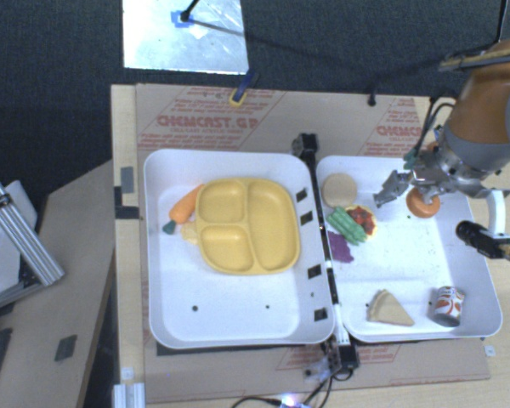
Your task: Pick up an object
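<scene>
My gripper (393, 189) hangs over the upper middle of the right bin (472, 266), reaching in from the right. Just right of it, partly under the wrist, lies an orange round fruit (424, 206). A tan round bun (340, 189) sits to the gripper's left. Below the bun are a green vegetable (345, 223), a red-orange piece (364, 219) and a purple piece (340, 247). A tan sandwich wedge (389, 309) and a small can (446, 304) lie near the bin's front edge. I see nothing held in the gripper.
The left bin (166, 313) holds a yellow divided plate (242, 226) with a carrot (184, 204) against its left side. Black clips line the divider (316, 228) between the bins. A black bar (484, 240) juts in from the right.
</scene>
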{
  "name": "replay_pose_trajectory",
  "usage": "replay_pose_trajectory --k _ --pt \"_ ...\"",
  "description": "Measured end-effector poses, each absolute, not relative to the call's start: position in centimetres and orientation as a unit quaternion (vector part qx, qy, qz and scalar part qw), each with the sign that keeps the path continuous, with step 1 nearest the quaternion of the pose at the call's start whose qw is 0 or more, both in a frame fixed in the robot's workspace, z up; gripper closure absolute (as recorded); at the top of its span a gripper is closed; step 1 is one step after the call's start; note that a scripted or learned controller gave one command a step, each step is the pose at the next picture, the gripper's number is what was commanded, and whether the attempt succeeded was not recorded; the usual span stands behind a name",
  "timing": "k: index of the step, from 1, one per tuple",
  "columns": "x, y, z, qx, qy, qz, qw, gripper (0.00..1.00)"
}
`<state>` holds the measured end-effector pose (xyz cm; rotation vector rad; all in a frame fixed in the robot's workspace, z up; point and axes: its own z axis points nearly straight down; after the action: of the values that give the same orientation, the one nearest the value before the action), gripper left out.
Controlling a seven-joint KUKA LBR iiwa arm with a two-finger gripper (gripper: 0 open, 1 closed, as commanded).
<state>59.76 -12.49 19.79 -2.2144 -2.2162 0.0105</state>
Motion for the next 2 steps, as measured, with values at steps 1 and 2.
replay_pose_trajectory --k 1,2 --pt "60.0 -12.5 20.5 -0.706 -0.708 -0.0003 0.000 0.00" --pt "60.1 -11.5 15.8 -0.705 -0.709 0.0005 0.001 0.00"
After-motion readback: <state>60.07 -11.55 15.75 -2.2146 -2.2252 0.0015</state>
